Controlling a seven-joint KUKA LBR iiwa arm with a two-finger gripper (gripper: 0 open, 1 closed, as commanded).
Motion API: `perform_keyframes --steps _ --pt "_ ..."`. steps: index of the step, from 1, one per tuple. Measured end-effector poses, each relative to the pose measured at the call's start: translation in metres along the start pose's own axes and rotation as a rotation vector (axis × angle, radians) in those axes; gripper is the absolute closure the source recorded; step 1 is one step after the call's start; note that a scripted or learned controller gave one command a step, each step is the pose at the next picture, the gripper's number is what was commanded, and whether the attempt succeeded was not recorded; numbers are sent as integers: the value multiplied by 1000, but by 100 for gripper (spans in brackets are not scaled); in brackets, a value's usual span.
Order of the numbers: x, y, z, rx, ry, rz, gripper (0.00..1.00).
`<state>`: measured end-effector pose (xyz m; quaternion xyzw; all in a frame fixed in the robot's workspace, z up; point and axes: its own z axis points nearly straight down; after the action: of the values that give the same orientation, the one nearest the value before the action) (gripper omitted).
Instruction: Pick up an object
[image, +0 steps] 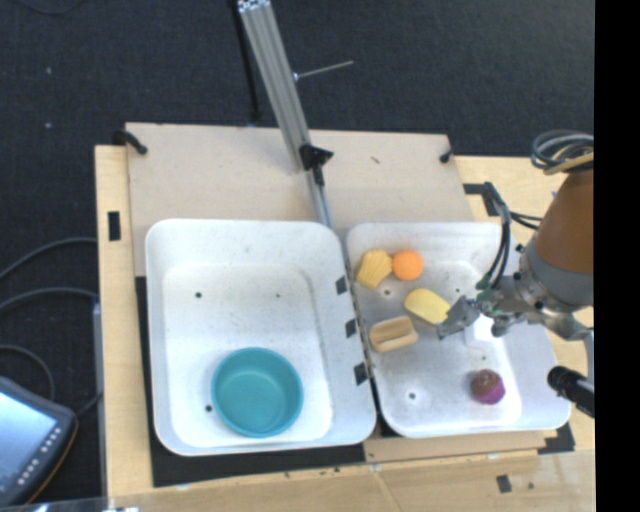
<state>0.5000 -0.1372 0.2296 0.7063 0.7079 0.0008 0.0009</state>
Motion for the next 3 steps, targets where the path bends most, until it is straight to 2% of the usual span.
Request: perform_keyframes --steps 1,3 --pt "0 0 0 0 0 1 0" --pt "-14 0 89 5 -1 3 0"
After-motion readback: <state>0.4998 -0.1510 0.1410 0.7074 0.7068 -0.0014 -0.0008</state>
